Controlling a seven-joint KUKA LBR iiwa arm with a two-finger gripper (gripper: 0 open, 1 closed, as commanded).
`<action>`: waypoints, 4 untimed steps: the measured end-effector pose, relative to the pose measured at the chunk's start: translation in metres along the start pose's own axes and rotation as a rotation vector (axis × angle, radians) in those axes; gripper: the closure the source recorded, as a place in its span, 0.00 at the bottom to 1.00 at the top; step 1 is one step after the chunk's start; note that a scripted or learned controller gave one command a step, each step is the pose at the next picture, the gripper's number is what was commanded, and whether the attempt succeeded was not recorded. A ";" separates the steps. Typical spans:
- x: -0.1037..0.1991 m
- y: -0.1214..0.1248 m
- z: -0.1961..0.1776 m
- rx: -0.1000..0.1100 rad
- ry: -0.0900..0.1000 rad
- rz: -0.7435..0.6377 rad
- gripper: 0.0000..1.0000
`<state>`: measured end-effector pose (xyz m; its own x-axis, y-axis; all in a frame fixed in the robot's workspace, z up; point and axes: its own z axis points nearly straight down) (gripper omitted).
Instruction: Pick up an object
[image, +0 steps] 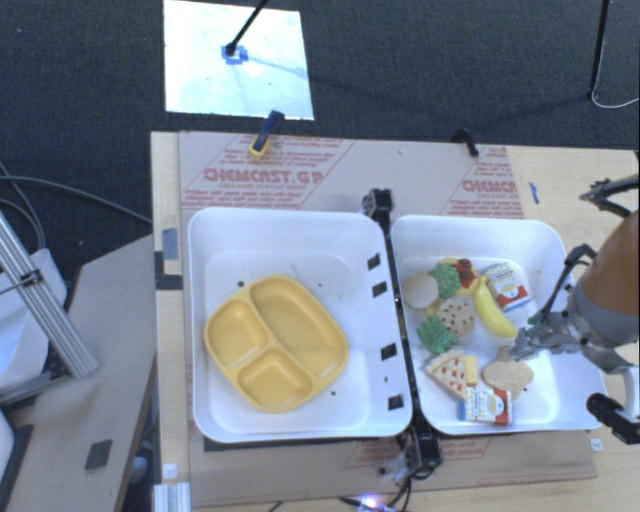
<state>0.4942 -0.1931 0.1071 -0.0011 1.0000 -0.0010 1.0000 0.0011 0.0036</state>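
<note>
Yellow banana (492, 308) lies in right bin (545, 240), long axis running top-left to bottom-right. Hand (528, 340) sits just off its lower end, beside tan cookie (508, 375); finger state: cannot tell.

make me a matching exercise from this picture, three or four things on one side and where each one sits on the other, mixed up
Things:
1. yellow divided tray
2. banana
3. pizza slice
4. gripper

Places:
A. right bin, lower middle, just left of a tan bread-like piece
B. left bin, lying flat near its centre
C. low over the right bin's right part, just below the banana's lower end
D. right bin, slanting between the cookie and the red and white carton

Pairs: 1-B, 2-D, 3-A, 4-C
</note>
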 end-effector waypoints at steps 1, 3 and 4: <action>0.000 0.000 0.000 0.000 0.000 0.000 0.00; 0.101 -0.003 0.018 -0.016 -0.008 -0.002 0.00; 0.091 0.055 0.001 -0.005 -0.001 -0.005 0.00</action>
<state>0.5493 -0.1024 0.1061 -0.0056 1.0000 -0.0024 0.9999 0.0056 0.0088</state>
